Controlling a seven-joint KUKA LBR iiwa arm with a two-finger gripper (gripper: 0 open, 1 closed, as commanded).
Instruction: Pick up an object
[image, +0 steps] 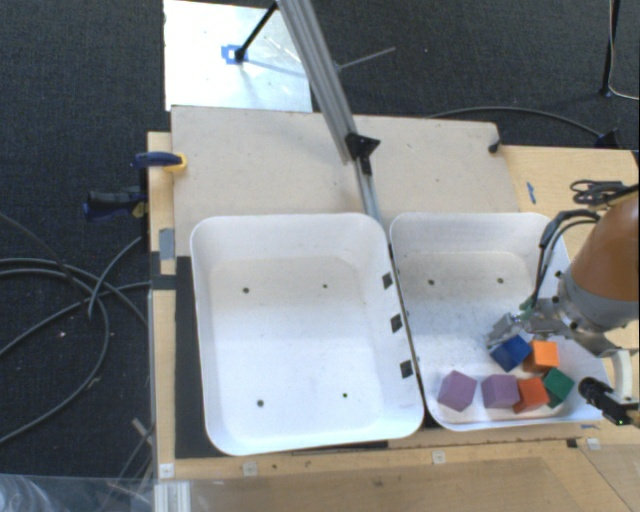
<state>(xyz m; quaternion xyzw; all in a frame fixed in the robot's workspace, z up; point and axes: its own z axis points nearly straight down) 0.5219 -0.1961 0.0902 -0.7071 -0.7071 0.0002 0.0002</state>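
Note:
Several small blocks lie in the front right corner of the right bin (460, 250). Among them are a blue cube (510, 353), an orange cube (545, 353), a green block (559, 385), a red-orange block (532, 394) and two purple blocks (457, 390) (498, 390). My gripper (514, 327) hangs low in the right bin, just behind the blue cube and close to its top. The arm's orange band (608, 262) rises behind it at the right edge. I see nothing held.
The left bin (290, 330) sits beside the right one, with black clips along their shared wall. A slanted metal pole (335, 100) crosses above the bench's back. Cables lie on the dark floor to the left.

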